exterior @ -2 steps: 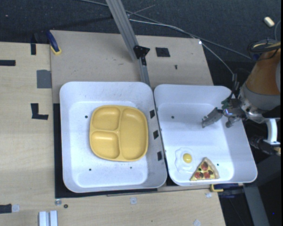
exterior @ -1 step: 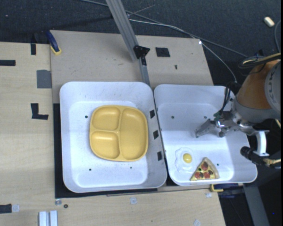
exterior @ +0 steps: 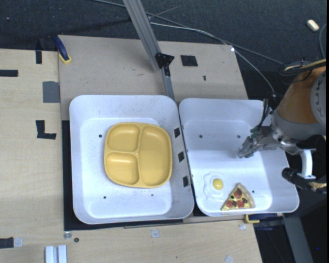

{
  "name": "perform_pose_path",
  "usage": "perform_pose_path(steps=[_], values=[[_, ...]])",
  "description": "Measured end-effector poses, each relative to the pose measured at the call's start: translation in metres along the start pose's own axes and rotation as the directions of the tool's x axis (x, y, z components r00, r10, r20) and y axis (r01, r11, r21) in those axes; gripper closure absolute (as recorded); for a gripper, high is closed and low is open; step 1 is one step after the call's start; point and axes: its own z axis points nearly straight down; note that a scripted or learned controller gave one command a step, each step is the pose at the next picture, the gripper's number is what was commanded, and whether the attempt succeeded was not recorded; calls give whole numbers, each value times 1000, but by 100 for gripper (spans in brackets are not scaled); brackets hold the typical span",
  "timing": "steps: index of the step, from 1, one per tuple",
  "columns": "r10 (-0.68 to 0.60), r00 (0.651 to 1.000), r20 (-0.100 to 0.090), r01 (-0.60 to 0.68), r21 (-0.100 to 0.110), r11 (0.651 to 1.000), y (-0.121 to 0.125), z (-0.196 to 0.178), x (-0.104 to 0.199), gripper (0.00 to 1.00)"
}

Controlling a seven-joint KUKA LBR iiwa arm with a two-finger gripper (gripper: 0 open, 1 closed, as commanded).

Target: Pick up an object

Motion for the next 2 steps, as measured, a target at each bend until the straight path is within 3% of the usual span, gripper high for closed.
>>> perform_pose_path(steps=[2], values=[[1, 1000, 2, -1, -7, 1000, -6, -122, -5, 100]])
